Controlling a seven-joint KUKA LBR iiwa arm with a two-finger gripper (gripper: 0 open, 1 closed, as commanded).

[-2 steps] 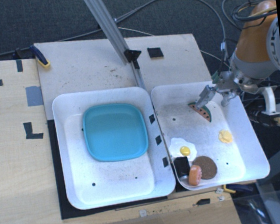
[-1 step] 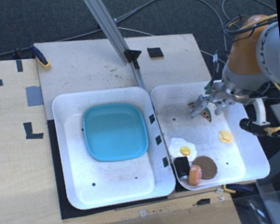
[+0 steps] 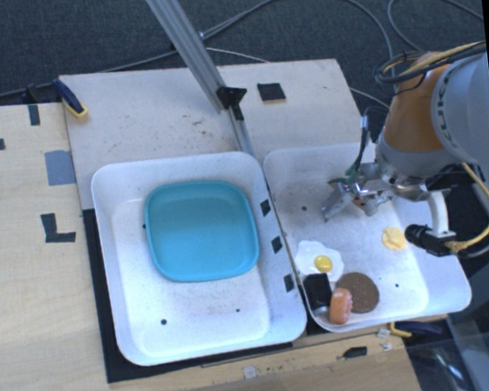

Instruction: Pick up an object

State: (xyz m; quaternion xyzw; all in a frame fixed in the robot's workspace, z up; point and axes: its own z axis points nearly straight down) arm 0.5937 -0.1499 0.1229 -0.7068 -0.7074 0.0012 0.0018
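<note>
1. Dark carpet lies behind a pale desk (image 3: 24,259) that bears two white bins side by side.
2. In the left bin (image 3: 122,274) sits a blue plate (image 3: 201,230). The right bin (image 3: 430,287) has small toy foods in it.
3. The toy foods are a fried egg (image 3: 318,257), a brown round cookie (image 3: 360,293), a red and orange sausage (image 3: 340,307), a small black block (image 3: 317,291) and a little yellow bit (image 3: 394,238).
4. The gripper (image 3: 337,202) hangs over the far part of the right bin. Its fingers look spread apart, and there is nothing between them.
5. The fried egg is the closest toy. It lies near the gripper, a bit closer to the front of the bin and slightly to the left, not touching it.
6. I think the egg is light and flat, maybe a bit bendy. Flat things are hard to grab, so pinching across its raised yellow middle seems best.
7. The sausage looks rounder and easier to squeeze, but it touches the cookie and the block.
</note>
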